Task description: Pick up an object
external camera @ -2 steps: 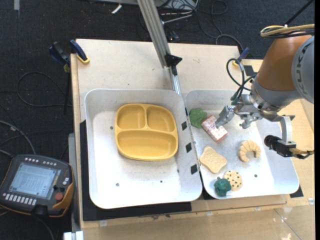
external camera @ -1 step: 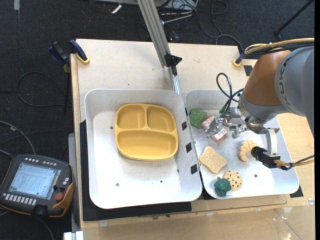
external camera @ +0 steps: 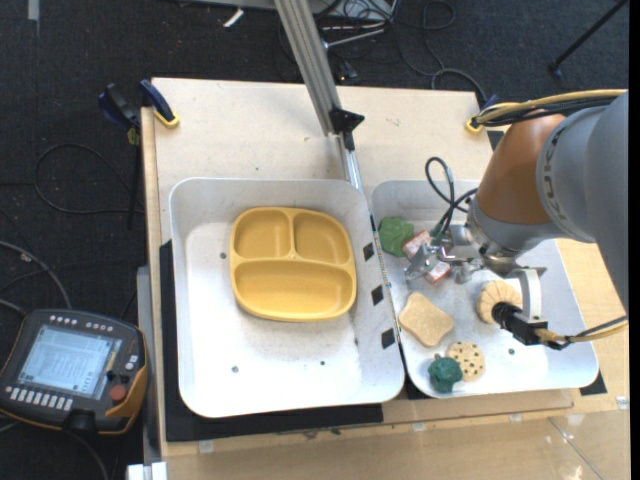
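- Camera view, layout: the table (external camera: 250, 118) carries two white bins. The left bin (external camera: 200, 368) holds a yellow tray (external camera: 293, 263) with three compartments. The right bin (external camera: 570, 363) holds the small food items.
- Camera view, arm: the arm (external camera: 545, 183) enters from the right and bends down over the right bin. The end effector (external camera: 432, 261) sits low in the upper-left part of that bin.
- Camera view, end effector state: the metal parts at the tip are cluttered and small. How far it is open cannot be told, and no item can be confirmed as held.
- Camera view, candidate items: a green item (external camera: 395, 234) lies just left of and slightly above the tip. A small red-and-white item (external camera: 437, 272) lies directly at the tip, touching or nearly so. A bread slice (external camera: 426, 320) lies below the tip. A cookie (external camera: 466, 360) and a dark green piece (external camera: 444, 371) lie further down, near the bin's front edge. A round tan item (external camera: 494, 302) lies to the lower right, partly behind a wrist fitting.
- Key relation: the red-and-white item is the nearest target, directly under the tip. Its long axis cannot be told.
- Judgement: the next move is probably a closing grasp in place, with the green item close enough to interfere.
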`<act>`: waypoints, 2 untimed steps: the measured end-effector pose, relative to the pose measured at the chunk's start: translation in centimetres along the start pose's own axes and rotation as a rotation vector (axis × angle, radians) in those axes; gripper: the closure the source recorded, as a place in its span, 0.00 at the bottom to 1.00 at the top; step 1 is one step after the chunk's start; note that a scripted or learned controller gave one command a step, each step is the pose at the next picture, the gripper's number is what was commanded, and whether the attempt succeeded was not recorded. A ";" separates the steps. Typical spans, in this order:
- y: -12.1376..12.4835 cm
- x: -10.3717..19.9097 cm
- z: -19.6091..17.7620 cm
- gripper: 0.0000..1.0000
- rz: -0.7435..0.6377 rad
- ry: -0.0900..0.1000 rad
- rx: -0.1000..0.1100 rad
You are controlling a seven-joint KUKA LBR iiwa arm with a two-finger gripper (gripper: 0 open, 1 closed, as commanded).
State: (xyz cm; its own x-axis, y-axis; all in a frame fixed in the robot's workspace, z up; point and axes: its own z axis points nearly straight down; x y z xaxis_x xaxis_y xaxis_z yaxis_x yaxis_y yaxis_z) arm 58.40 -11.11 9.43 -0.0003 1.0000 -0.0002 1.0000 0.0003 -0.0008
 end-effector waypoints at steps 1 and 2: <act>0.1 0.0 -1.1 1.00 0.000 0.000 -0.002; 0.3 0.7 -5.6 1.00 -0.003 0.000 -0.006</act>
State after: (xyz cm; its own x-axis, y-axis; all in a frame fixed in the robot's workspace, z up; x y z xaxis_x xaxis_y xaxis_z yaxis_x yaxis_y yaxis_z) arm 58.67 -10.36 15.08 -0.0030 1.0000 -0.0004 1.0000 0.0030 0.0047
